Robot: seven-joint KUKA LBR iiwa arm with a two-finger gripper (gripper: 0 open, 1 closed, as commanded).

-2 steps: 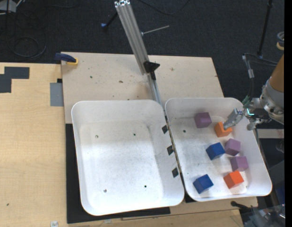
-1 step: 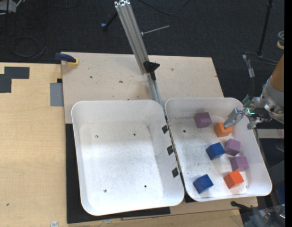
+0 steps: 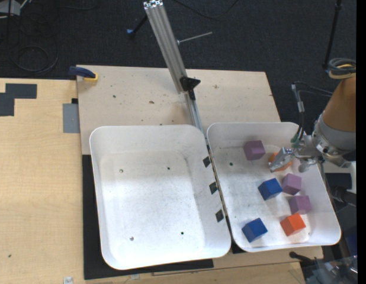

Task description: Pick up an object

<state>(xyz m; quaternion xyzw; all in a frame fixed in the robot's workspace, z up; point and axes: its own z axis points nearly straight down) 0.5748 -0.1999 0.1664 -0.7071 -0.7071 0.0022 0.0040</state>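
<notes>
The gripper (image 3: pixel 282 160) is low in the right bin (image 3: pixel 230 138), near its upper right part, and the arm (image 3: pixel 337 120) comes in from the right side. I cannot tell the state of the fingers; the picture is too small and blurred there. A small orange thing (image 3: pixel 273 157) shows just beside the tip, maybe partly under it, but I cannot tell if it is between the fingers or only lying on the floor of the bin.

The blocks all lie in the right bin. A purple block (image 3: pixel 253 149) lies near the gripper, to its left and a little further from the camera. Another purple block (image 3: pixel 291 183) lies just below the gripper in the picture, and a blue block (image 3: pixel 269 189) is beside it to the left. These two seem to be the nearest whole blocks. Further toward the front rim lie a third purple block (image 3: pixel 300 203), an orange block (image 3: pixel 293 223) and a second blue block (image 3: pixel 254 229). The left bin (image 3: pixel 112 141) stands beside, on the counter (image 3: pixel 129 93).

In my judgement the grasp is being tried now at the small orange thing, and nothing is lifted yet.
</notes>
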